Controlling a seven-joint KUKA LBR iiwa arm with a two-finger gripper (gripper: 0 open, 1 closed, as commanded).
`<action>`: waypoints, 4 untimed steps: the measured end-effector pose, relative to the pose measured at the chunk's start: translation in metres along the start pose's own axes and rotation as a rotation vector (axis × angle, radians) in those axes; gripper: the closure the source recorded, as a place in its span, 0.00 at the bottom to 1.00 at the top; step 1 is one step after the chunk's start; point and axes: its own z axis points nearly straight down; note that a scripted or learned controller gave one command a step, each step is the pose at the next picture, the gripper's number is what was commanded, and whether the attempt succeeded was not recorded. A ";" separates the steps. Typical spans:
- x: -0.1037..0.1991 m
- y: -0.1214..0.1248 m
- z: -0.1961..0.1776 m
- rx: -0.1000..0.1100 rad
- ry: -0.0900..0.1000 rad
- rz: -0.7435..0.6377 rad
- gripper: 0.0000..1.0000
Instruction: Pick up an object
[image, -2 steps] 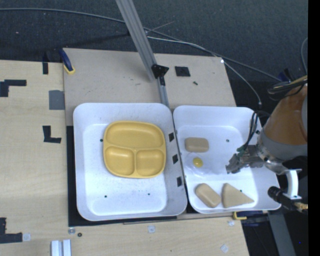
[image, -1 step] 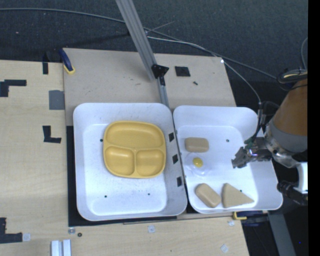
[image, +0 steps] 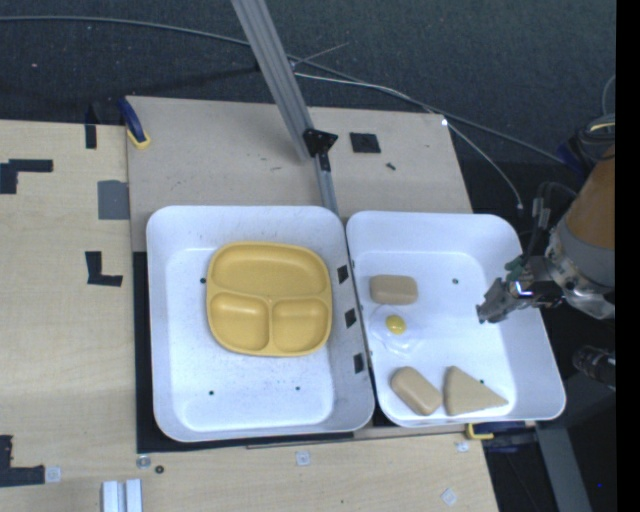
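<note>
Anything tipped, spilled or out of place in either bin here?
Nothing stands out. The yellow divided plate lies flat in the left bin; the bread pieces and fried egg lie apart in the right bin.

Looking like a robotics lab: taped plywood bench (image: 60, 300) lying left of the claw (image: 497, 305), cables (image: 480, 150) trailing over dark carpet (image: 100, 50) behind it.

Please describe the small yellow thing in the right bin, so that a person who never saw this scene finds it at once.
Look at the right bin, the one nearest the arm. Near its middle, just below the tan rounded block, lies the small yellow ball. It is the smallest item there and the only bright yellow one; its neighbours are tan.
</note>
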 end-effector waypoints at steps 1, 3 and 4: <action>0.044 0.025 -0.003 0.003 0.002 -0.005 1.00; 0.138 0.063 0.005 0.003 0.002 -0.004 1.00; 0.176 0.082 0.014 0.005 0.001 -0.003 1.00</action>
